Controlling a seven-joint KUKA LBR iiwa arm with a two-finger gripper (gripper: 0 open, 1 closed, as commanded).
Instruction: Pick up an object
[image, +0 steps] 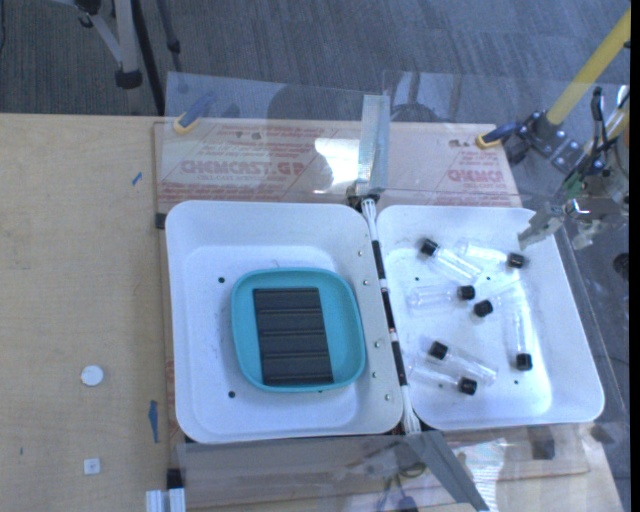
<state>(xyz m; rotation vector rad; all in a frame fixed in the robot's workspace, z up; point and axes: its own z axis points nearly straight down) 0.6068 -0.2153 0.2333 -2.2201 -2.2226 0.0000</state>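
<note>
Vials of clear plastic with black caps are lying scattered across the floor of the right shallow white bin, about seven of them, all on their sides and pointing different ways. One vial is lying at a slant near the bin's far left corner, and another is lying nearly lengthwise toward the right wall. Two more are lying close together near the front.

Beside it, the left shallow white bin is holding a teal rounded-square plastic tray, and a dark grey ribbed rectangular pad is sitting inside that tray.

At the upper right, the grey metal gripper is hanging over the far right corner of the right bin, above the vials and apart from them. Nothing is showing in its grasp, and whether it is spread or closed I cannot tell, since cables and brackets are crowding it.

Behind both bins, a clear plastic sheet with red lettering is lying flat. A small white disc is resting on the pale wooden surface, well apart from the bins on the left.
</note>
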